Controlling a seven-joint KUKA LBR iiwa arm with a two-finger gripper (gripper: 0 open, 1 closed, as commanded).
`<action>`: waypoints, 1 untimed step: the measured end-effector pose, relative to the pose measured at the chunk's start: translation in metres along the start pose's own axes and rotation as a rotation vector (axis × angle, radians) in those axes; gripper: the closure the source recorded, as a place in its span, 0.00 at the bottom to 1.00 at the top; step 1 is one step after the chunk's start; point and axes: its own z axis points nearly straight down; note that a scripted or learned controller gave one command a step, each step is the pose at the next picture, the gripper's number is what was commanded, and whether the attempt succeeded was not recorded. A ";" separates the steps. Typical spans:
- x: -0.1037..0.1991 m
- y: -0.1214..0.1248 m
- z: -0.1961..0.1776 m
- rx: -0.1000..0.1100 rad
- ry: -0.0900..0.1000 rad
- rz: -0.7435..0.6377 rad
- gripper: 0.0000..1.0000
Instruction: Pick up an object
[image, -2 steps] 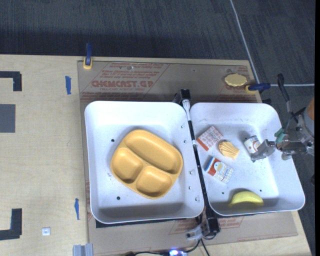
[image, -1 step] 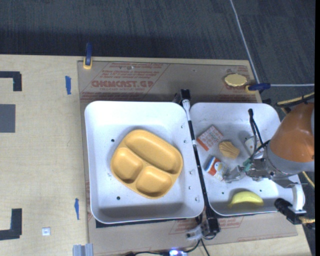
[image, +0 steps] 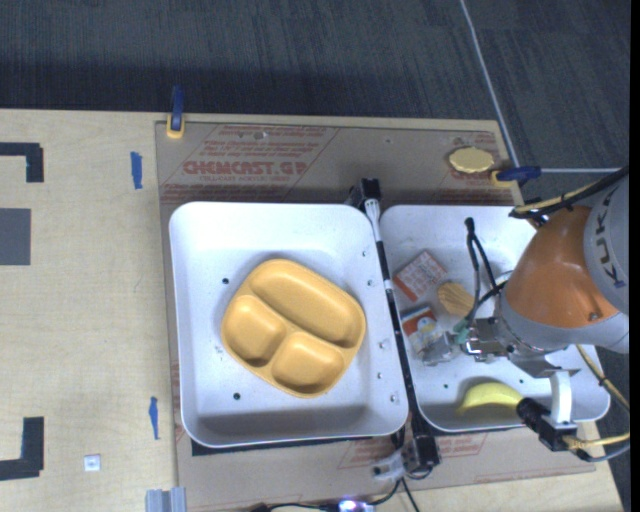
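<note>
The right bin (image: 440, 225) holds several small objects. A red and white packet (image: 420, 272) lies near its left wall, with a round tan piece (image: 455, 297) beside it. A yellow banana (image: 490, 397) rests near the front wall. A small red and white item (image: 418, 322) and a clear, greyish item (image: 432, 347) lie by the left wall. My gripper (image: 452, 340) reaches in from the right, low over the greyish item, below the orange band (image: 560, 280). The arm hides the bin's right part.
The left bin (image: 200, 250) carries a yellow three-compartment plate (image: 292, 325). A black divider and cable (image: 385, 280) run between the bins. Black cables (image: 475, 260) loop above the wrist. A tan disc (image: 470, 160) and blue clamps sit on the bench beyond the bins.
</note>
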 end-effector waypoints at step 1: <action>0.000 0.000 0.000 0.000 0.000 0.001 0.00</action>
